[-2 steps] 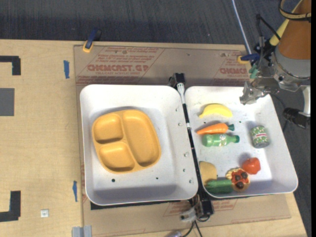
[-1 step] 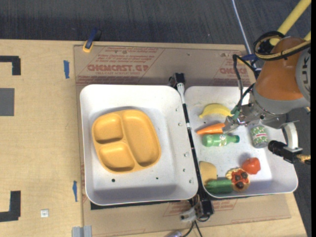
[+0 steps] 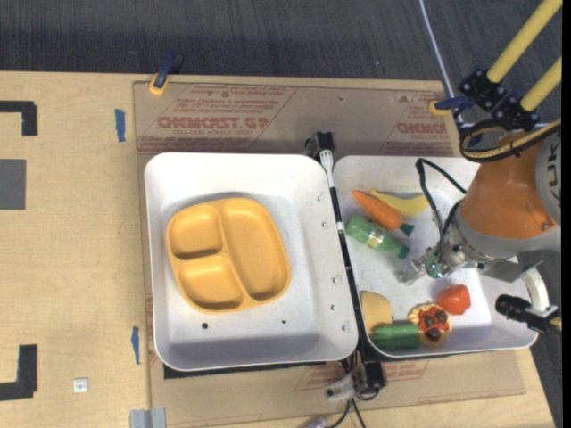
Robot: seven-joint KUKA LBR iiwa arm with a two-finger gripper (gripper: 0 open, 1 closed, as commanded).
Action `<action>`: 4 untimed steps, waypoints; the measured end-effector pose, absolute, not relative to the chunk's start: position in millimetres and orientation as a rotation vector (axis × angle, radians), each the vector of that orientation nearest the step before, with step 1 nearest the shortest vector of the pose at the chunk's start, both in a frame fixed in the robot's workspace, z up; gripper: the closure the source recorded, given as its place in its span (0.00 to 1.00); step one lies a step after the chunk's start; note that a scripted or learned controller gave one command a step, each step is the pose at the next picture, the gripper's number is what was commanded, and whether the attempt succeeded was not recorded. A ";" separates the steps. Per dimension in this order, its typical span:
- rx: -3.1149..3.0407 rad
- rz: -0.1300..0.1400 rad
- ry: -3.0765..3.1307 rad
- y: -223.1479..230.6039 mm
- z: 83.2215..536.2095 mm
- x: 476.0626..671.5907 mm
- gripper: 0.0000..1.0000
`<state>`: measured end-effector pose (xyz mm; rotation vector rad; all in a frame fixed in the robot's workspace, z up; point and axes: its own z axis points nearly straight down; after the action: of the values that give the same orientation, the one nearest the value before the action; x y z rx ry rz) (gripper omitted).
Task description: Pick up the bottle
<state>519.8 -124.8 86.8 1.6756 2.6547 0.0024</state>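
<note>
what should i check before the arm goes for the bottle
1. Green bottle visible in the right bin: ok.
2. Bottle upright: not ok, it lies on its side.
3. Room around it: not ok, the carrot lies right next to it.
4. Gripper over the bottle: not ok, it sits off to the bottle's right.
5. Finger state: cannot tell.
6. Yellow tray out of the way in the left bin: ok.

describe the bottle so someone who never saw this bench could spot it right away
Look in the right-hand white bin, in its upper left part, close to the divider between the bins. The bottle lies on its side just below the orange carrot. It is the only translucent green item there.
</note>
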 end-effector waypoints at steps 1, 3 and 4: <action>1.708 0.005 2.627 -103.1 87.2 481.7 1.00; 2.538 -0.002 1.856 -10.6 184.4 479.3 1.00; 2.117 -0.002 2.325 20.6 184.4 479.1 1.00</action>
<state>479.1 20.6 184.4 2.1167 2.3251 -0.0016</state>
